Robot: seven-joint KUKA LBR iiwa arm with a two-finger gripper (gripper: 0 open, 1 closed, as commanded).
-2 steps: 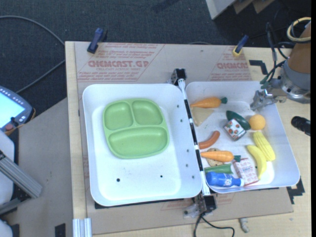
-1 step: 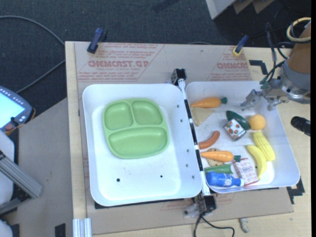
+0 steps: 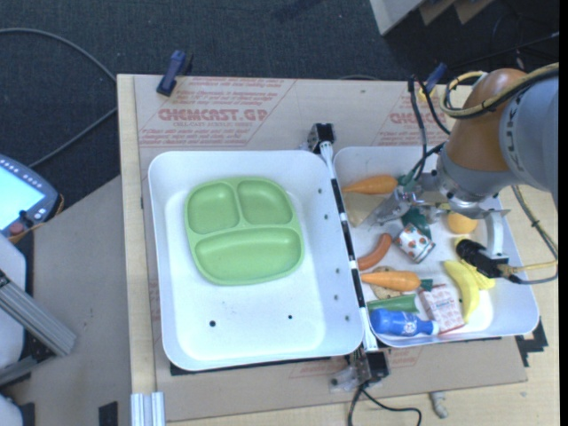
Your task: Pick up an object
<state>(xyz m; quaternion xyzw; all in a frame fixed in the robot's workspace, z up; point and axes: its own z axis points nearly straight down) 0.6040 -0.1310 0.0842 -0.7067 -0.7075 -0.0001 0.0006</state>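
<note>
"CHEMCAST GP" printed red on bench sheet (image 3: pixel 217 114)

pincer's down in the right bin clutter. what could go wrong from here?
1. The pincer sits among packed items; the small carton and sausage lie close, so it may nudge them or catch two.
2. The carrot lies near the bin wall, so a push could wedge it there.
3. The yellow cable at the wrist hangs loose and could snag.
</note>
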